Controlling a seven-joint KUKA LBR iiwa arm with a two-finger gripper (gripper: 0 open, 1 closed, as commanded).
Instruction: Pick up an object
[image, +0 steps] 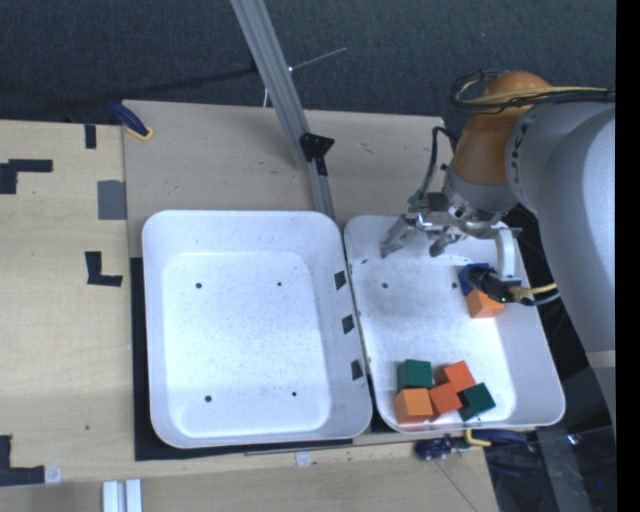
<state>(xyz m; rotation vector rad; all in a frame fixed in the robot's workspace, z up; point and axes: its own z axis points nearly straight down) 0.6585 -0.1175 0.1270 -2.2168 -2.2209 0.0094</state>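
Claw (413, 240) spread above right bin (400, 320), holding nothing.

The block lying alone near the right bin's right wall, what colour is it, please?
Orange block, seen in the camera view.

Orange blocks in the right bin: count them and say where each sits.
3. Two orange blocks sit in the near cluster with the green blocks; the third lies apart by the right wall. Others may be hidden.
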